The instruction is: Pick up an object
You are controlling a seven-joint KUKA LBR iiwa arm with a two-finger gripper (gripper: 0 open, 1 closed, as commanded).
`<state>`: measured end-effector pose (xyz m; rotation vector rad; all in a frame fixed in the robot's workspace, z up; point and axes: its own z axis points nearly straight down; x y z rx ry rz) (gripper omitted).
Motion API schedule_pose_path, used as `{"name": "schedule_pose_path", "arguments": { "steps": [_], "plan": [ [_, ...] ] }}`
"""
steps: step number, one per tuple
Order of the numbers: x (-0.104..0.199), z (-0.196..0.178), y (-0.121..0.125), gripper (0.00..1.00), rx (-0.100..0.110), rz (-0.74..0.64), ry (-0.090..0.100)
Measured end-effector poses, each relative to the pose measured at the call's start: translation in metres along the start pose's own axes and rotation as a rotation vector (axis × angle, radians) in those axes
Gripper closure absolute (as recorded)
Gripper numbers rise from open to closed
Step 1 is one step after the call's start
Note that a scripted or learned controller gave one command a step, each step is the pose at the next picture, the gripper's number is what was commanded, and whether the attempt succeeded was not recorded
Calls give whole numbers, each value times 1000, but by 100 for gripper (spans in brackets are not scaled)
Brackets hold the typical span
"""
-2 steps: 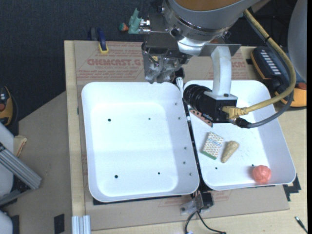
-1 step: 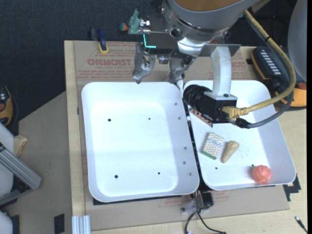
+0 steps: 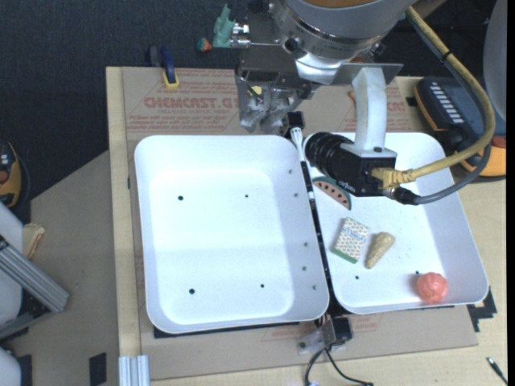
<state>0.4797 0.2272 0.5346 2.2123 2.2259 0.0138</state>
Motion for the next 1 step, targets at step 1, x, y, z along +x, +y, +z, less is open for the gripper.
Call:
{"name": "schedule_pose_path", "arguments": {
  "steps": [1],
  "plan": [
    [0,1,0,0,1,0,-1]
  ]
}}
